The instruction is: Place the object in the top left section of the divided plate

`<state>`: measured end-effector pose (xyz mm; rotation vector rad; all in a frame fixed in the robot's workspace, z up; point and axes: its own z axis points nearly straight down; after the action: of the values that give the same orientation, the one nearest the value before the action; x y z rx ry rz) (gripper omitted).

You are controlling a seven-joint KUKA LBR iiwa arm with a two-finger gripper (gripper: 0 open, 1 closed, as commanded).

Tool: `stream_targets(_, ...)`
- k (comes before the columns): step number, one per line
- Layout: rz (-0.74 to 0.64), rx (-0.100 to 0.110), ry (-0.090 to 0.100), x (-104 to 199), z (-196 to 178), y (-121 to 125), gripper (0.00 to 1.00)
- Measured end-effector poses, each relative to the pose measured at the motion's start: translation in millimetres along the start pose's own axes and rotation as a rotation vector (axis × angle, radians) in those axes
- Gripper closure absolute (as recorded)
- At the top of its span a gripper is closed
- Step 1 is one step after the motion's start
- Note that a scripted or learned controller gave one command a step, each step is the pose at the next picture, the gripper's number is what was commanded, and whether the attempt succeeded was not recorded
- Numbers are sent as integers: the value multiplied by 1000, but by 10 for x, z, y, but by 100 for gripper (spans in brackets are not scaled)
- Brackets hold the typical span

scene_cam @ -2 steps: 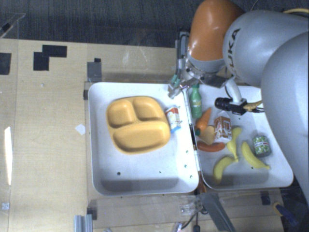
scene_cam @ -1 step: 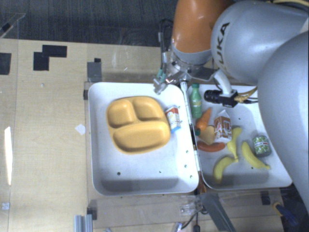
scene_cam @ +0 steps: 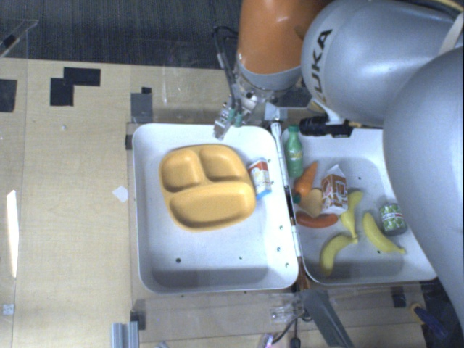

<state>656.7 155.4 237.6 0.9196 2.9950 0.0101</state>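
The small red-and-white carton (scene_cam: 259, 177) beside the yellow divided plate (scene_cam: 206, 187) looks light and crushable; pinch its flat sides gently. Whether the gripper (scene_cam: 223, 124) is wide or narrow, I cannot tell

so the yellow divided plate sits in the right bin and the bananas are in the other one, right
Not quite: the camera view shows the yellow divided plate in the left bin, not the right one. The bananas lie in the other bin, the right bin, as you said.
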Motion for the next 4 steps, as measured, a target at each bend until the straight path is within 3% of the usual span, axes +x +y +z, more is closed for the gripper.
stream_targets(1, -104, 1, 1, 195, -63, 208, 100)
stream_targets(2, -142, 1, 3, 609, 150, 403, 100)
stream_targets(3, -270, 1, 1, 204, -16, -123, 100)
stream_targets(4, -285, 1, 0, -130, -6, -318, 100)
